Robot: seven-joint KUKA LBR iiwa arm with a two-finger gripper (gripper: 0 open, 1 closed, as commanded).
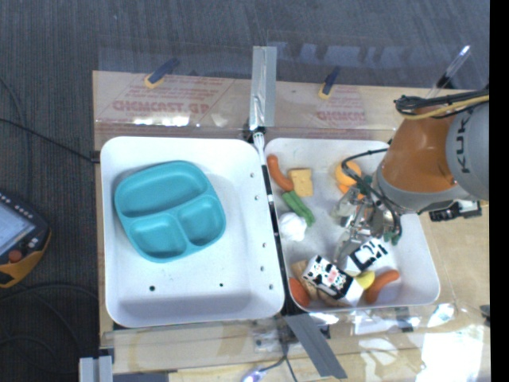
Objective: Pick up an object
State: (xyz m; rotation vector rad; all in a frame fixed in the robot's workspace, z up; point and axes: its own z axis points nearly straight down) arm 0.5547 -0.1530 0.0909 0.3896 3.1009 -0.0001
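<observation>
Inside left bin (238, 293), a teal tray (169, 209).

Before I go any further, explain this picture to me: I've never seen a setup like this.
One camera looks down at a slant on a bench with two shallow white bins. The left bin holds a teal divided plate. The right bin holds toy food: a sausage, a cracker, a green pepper and a black-and-white cow toy. The grey and orange shape is a robot arm reaching in; its gripper hangs low over the toys. Whether it holds anything is unclear.
</observation>
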